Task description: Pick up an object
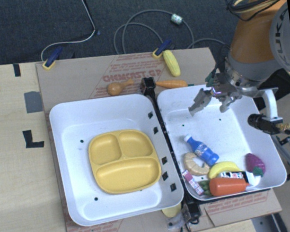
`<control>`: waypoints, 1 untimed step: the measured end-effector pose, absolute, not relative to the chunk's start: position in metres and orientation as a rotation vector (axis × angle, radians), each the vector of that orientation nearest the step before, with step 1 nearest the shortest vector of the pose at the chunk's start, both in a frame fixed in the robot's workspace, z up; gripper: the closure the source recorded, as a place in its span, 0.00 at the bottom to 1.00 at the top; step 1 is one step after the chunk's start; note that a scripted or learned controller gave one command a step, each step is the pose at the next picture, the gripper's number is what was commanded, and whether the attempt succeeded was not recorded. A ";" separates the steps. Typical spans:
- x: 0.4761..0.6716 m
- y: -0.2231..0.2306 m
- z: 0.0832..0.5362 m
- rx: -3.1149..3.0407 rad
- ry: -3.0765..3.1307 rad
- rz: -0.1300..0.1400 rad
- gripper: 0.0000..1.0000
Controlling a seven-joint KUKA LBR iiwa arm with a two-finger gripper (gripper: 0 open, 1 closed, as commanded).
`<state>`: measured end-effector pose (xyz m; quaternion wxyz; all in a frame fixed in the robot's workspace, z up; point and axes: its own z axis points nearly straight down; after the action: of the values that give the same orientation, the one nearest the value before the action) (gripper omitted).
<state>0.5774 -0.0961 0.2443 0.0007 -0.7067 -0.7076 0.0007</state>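
I am hanging over the upper part of the right bin [253,124], my gripper [211,103] spread wide with nothing between its fingers [199,102]. Below me, toward the lower right of the frame, a blue bottle [202,150], a banana [223,168], an orange carrot [227,185] and a purple piece [255,162] are lying clustered near the bin's lower edge. The left bin [69,150] is holding a yellow divided plate [123,160]. A corn cob [172,63] is lying on the cardboard [75,79] above.
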 end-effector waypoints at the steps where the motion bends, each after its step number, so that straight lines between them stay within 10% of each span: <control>1: 0.552 -0.118 0.144 -2.217 -2.212 0.013 0.00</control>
<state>0.5521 -0.1183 0.1438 0.0050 -0.7078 -0.7064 0.0042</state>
